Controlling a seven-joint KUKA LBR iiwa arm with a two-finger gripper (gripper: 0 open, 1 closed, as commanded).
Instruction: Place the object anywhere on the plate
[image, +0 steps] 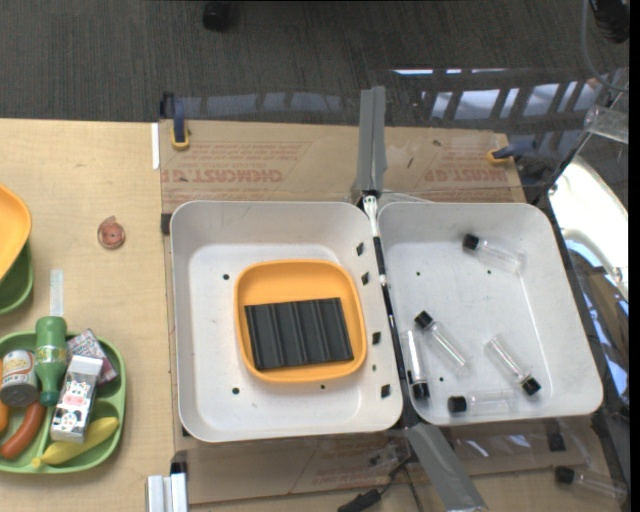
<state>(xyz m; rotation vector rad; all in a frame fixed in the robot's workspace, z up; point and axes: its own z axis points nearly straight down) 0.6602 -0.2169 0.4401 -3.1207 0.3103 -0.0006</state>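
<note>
At the lower left of the frame a green tray (105, 425) on the wooden bench carries toy food, among it a green bottle (50, 358) and a small carton (72, 400). At the lower right, the right bin (560, 300) holds clear tubes with black caps, the task's objects. One tube (482, 403) lies along the near wall, one (412, 362) against the left wall, and two more, (440, 342) and (510, 363), lie slantwise just above them. A fifth tube (492, 252) rests apart near the bin's upper edge. None touches the plate. In the left bin (200, 300), the orange plate (300, 275) sits at the centre with a black ridged pad (300, 333) on it. Beyond both bins lies brown cardboard (260, 165), clamped at its upper corners. Whether the gripper is open or closed, and whether it holds anything, cannot be told.
</note>
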